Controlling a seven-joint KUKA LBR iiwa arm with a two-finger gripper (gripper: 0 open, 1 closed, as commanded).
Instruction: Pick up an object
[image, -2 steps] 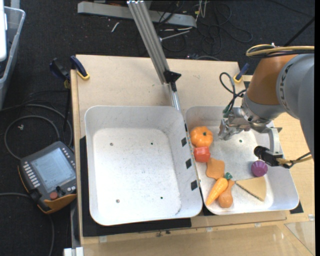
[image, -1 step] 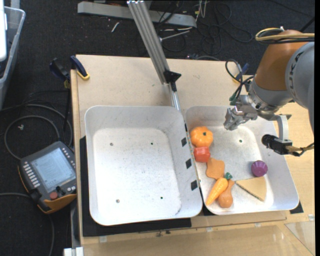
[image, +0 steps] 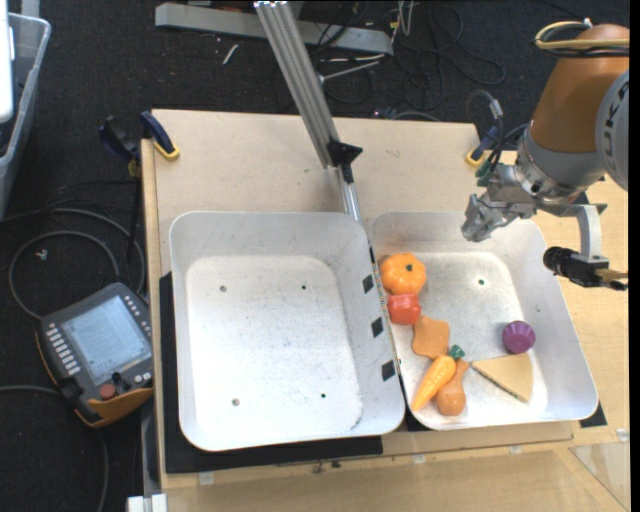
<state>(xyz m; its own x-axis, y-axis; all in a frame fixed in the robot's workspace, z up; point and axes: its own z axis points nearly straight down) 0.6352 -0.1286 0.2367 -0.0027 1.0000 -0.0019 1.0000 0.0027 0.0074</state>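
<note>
Gripper (image: 487, 215) parked over the 12 o'clock edge of the right bin (image: 562, 300), nothing visibly in it; cannot tell whether released or clenched.

Nearest candidate: the pumpkin (image: 403, 272), at about 10 o'clock in that bin. Round, ribbed, bright orange, green stub on top. Sits touching the red block (image: 404, 308) at its 6 o'clock and close to the bin's wall at 9 o'clock.

Likely ways to fail from here:
- Sliding off the pumpkin's rounded sides and squirting it away, probably, if closed off-centre.
- Clipping the bin wall or the red block on the way down, given so little room around it.
- Coming straight down from the present spot and closing on bare bin floor.

Easier pickings, perhaps: purple ball (image: 518, 337) at 3 o'clock, standing apart from the cheese wedge (image: 507, 378) at 5 o'clock. Carrot (image: 435, 380) at 7 o'clock crowded by neighbours.
</note>
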